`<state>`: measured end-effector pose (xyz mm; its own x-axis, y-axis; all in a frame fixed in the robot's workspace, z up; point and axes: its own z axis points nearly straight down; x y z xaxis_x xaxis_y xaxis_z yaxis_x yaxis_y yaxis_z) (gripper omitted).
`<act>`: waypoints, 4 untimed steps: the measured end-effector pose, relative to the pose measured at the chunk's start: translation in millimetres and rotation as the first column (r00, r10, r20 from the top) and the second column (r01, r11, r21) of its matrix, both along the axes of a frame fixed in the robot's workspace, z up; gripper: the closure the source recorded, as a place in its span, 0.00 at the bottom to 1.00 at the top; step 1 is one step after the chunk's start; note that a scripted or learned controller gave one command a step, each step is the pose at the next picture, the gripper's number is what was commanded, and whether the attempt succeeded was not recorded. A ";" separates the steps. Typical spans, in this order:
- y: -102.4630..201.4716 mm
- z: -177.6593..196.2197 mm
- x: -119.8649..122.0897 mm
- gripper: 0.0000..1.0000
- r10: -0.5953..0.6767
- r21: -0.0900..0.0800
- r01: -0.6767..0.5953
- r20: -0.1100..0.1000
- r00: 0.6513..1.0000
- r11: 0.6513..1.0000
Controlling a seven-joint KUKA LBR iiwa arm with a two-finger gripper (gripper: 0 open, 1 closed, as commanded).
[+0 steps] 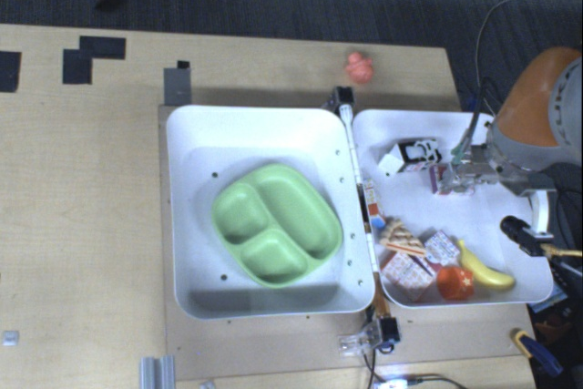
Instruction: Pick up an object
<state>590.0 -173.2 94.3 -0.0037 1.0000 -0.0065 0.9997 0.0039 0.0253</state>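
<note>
- Objects for picking are seen gathered in the right shallow white bin (510, 127), mostly along its near edge.
- 1 yellow curved banana (485, 269) is laid at the near right corner of that bin, with 1 round red tomato-like ball (455, 283) just beside it, on its left.
- 1 small silver-wrapped packet (443, 246) is seen just behind the red ball, and 1 reddish-brown boxy item (407, 273) is placed to the left of the ball.
- Thin tan sticks (397, 239) are laid across the top of that cluster.
- 1 small black-and-white object (415, 152) is seen near the far left part of the same bin, well apart from the cluster.
- 1 two-finger gripper (453, 179) is held low over the middle of the right bin, between the black-and-white object and the cluster; whether its fingers are apart or together cannot be told, and nothing is seen between them.
- 1 green 3-compartment plastic tray (276, 223) is set in the left shallow white bin (196, 150).
- 1 small pink ball (360, 66) is seen on the bench, behind the bins.
</note>
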 end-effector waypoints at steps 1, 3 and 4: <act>27.0 154.6 53.8 1.00 0.003 0.005 -0.003 -0.017 1.000 1.000; 33.7 21.8 51.4 0.00 0.000 0.003 0.000 -0.008 1.000 1.000; 34.7 34.2 53.5 1.00 0.005 0.003 -0.005 -0.001 1.000 1.000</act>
<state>643.5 -138.5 128.5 -0.0089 1.0000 -0.0035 0.9997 0.0090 0.0242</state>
